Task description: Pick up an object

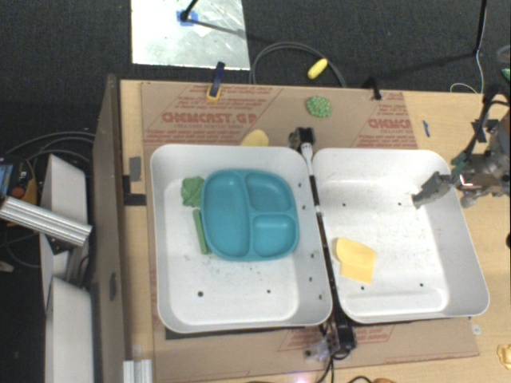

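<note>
Objects lying in the two shallow white bins

A flat yellow foam-like wedge [355, 260] is lying in the right bin, below and left of the gripper [429, 190] and apart from it. Farther left, in the other bin, a teal plastic divided plate [249, 215] is sitting upright, partly covering a green leafy piece [192, 190] and a green stick [200, 231].

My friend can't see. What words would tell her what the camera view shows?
Two shallow white bins sit side by side on a bench: the left bin holds a blue divided plate with green pieces beside it, and the right bin holds a yellow wedge. A robot gripper reaches in over the right bin's far right corner, apart from the wedge.
</note>
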{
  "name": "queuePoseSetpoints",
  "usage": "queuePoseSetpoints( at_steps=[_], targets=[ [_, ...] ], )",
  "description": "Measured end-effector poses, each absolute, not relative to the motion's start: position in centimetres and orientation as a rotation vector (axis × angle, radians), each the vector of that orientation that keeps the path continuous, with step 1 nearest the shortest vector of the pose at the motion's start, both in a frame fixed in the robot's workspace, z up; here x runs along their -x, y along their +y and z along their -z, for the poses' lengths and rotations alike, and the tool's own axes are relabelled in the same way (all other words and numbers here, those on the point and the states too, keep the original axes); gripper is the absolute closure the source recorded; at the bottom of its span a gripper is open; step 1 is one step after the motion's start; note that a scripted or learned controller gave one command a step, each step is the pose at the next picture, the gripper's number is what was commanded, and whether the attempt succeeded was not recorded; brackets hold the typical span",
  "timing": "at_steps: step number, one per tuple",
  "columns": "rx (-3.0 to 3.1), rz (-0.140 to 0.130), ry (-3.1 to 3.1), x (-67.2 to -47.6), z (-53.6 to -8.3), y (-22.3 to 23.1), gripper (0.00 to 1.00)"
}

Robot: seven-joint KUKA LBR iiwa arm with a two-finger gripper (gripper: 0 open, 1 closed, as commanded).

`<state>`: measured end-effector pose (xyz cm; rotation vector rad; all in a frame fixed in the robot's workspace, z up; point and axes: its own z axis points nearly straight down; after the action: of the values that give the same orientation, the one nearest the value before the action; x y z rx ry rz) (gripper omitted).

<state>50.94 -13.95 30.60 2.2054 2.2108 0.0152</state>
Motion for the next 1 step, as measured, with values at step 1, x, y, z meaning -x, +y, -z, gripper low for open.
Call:
queuePoseSetpoints(
  at_steps=[1],
  targets=[
    [-2.217,0.001,2.231,-49.43,-22.59,-9.70,0.00]
  ],
)
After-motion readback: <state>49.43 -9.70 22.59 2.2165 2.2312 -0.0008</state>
